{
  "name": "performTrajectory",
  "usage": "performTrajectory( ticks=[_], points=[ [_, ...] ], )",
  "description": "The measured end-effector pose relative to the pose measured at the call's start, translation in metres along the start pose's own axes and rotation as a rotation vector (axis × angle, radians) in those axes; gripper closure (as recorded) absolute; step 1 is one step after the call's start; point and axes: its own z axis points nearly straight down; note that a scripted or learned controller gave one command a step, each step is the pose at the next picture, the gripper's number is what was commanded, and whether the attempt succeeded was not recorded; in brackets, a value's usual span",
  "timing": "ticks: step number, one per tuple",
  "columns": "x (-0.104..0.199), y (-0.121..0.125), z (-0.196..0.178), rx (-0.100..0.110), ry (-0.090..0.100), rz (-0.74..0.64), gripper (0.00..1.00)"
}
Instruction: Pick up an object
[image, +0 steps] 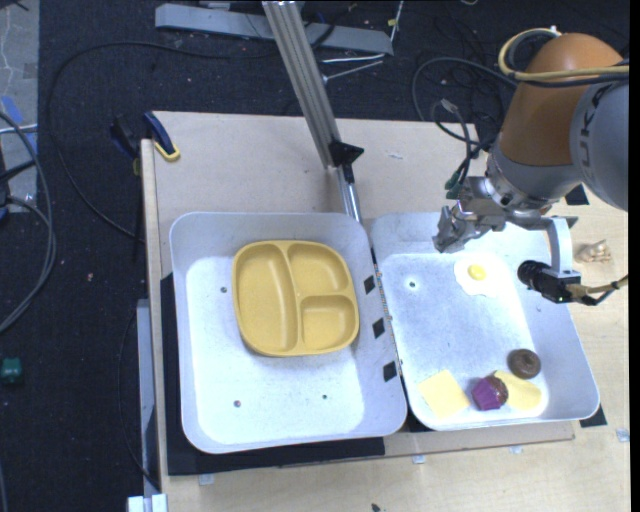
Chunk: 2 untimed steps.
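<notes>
Camera view, read from left to right: we see the left bin (200, 400) holding a yellow divided plate (296, 297) with three compartments. Next comes the right bin (440, 300), which lies just beside it on the wooden surface (240, 165). Near its front edge we find a pale yellow slice (443, 392), a purple object (489, 392) touching a second yellow piece (525, 395) that it partly hides, and a small brown round item (523, 363) whose kind we cannot make out. Nearer the far edge lies a toy fried egg (477, 274). The gripper (452, 230) hangs over the bin's far left corner, just beside the egg; it is dark and blurred, so we cannot tell how it stands. The arm is cut off at the right edge.
</notes>
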Motion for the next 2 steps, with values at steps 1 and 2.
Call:
performTrajectory(
  ticks=[1,2],
  points=[
    [0.059,-0.006,0.001,0.000,0.001,-0.001,1.00],
    [0.108,-0.026,0.014,0.001,0.000,0.000,1.00]
  ],
)
